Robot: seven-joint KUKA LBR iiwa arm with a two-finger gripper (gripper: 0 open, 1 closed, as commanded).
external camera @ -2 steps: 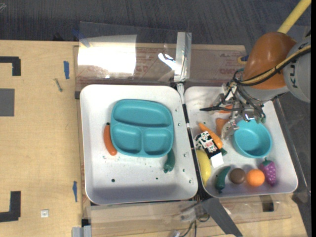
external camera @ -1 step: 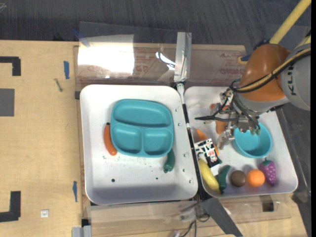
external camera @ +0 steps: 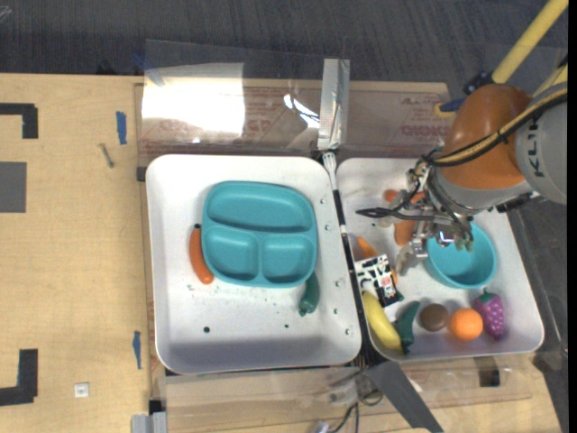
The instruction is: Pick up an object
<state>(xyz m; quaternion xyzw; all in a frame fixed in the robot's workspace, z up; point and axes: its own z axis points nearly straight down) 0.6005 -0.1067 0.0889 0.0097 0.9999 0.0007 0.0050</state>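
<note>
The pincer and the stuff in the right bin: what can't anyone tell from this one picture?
- Pincer, camera view: whether it is open or shut; the wrist and cables hide it from above.
- Small orange bits beside the wrist: partly covered by the arm, too small to name.
- Black-and-white card: print too small to read.
- Blue bowl: near rim hidden under the pincer.
</note>
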